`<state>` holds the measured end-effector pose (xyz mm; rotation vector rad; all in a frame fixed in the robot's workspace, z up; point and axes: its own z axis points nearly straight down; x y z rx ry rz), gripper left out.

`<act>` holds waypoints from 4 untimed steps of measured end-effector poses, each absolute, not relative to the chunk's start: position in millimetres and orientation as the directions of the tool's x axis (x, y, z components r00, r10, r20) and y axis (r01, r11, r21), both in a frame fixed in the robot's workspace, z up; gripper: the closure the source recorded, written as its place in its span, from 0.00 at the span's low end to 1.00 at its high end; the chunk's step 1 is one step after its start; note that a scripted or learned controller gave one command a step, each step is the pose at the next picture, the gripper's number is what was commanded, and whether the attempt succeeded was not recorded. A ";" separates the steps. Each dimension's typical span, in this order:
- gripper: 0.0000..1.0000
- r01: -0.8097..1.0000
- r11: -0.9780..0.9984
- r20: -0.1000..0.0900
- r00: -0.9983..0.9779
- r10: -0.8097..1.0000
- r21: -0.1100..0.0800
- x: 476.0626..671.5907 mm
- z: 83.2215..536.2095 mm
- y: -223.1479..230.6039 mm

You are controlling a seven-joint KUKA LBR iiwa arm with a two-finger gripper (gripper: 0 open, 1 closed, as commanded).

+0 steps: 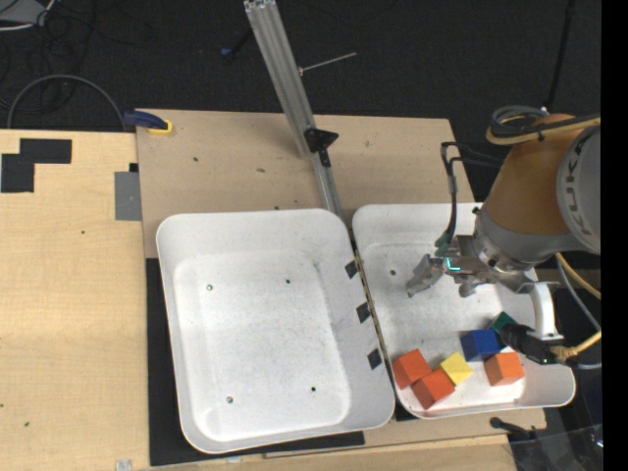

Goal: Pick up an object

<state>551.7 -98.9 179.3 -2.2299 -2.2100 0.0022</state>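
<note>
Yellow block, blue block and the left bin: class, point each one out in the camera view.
Yellow block [456, 368], camera view, on its top face.
Blue block [480, 343], camera view, on its top face.
Left bin [257, 322], camera view, on its bare floor.

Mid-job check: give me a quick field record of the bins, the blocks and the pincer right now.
arm: grey KUKA arm with orange band, over the right white bin
pincer: above bare bin floor, nothing seen between its fingers
blocks: small blue cube, yellow cube, two red-orange cubes, orange cube, clustered at right bin's near end
left white bin
</note>
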 end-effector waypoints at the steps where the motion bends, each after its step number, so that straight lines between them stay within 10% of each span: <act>1: 0.00 1.000 -0.003 0.000 0.003 1.000 -0.002 558.3 179.8 -115.4; 3: 0.00 1.000 -0.004 0.000 0.004 1.000 -0.002 558.0 179.7 -115.2; 4: 0.00 1.000 -0.005 -0.003 0.005 1.000 -0.002 558.9 179.1 -190.9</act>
